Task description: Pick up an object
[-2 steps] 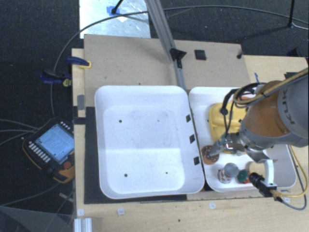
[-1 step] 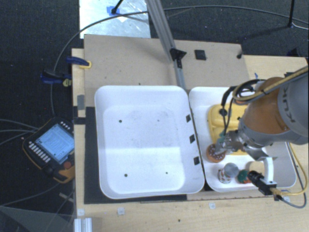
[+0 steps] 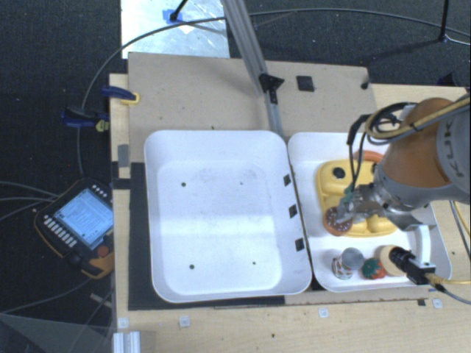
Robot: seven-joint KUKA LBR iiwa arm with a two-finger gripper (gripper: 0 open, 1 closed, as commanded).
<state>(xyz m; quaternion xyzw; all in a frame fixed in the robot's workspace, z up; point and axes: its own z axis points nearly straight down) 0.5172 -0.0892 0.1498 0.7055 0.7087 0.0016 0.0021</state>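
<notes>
Here we see the gripper (image 3: pixel 352 206) low inside the right bin (image 3: pixel 309 197), down over the yellow toy (image 3: pixel 340 179), with a small brown ring-shaped piece (image 3: pixel 338 221) just at its tip; we cannot tell how far apart the fingers are or whether they have hold of anything. Relative to that yellow toy, a small grey object (image 3: pixel 350 258) and a red-and-green object (image 3: pixel 374 268) lie nearer the bin's front rim, beside a black part of the arm (image 3: pixel 409 265). The left bin (image 3: pixel 158 197) sits touching alongside on the tabletop (image 3: pixel 199 87), and a handheld pendant (image 3: pixel 77 223) lies well off beyond it.
</notes>
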